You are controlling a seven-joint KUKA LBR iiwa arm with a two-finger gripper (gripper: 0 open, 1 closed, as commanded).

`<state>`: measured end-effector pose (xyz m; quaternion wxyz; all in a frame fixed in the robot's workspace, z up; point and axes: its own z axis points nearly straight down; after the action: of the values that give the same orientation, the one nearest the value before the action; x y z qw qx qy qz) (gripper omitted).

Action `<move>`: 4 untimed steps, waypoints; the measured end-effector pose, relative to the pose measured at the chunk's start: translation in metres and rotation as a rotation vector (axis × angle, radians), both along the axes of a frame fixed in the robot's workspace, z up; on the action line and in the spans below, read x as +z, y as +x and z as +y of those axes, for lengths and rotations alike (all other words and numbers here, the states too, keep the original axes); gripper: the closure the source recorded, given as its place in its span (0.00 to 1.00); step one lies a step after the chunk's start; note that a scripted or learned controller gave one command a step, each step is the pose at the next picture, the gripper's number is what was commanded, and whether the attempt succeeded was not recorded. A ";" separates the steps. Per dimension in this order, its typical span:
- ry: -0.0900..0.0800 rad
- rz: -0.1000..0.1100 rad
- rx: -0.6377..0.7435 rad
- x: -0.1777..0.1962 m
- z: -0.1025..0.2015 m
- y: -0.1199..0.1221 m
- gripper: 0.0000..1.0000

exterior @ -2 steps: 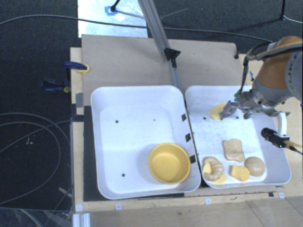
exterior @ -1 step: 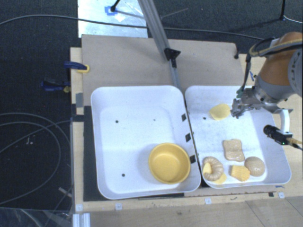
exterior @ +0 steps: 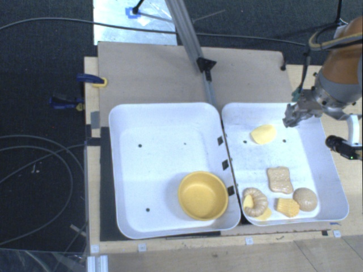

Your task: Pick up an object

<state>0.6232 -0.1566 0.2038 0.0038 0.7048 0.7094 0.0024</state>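
Two white bins (exterior: 170, 118) sit side by side; the yellow bowl (exterior: 203, 195) lies in the left one. The gripper (exterior: 294, 117), whose opening I cannot tell, hangs just right of the pale yellow piece (exterior: 264, 134) in the right bin, and it may miss or push this smooth piece away.

Lab: clamped bench (exterior: 170, 72), floor cables (exterior: 34, 169).

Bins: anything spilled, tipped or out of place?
Nothing stands out. The yellow bowl sits upright in the left bin; the food pieces all lie inside the right bin, near the gripper.
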 end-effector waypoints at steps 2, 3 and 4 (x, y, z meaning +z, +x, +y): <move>0.003 0.006 0.005 0.051 0.063 0.007 1.00; 0.003 0.008 0.004 0.041 0.113 -0.003 1.00; 0.003 0.008 0.004 0.030 0.170 0.004 1.00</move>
<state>0.6271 0.0137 0.2335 -0.0002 0.7034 0.7108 0.0009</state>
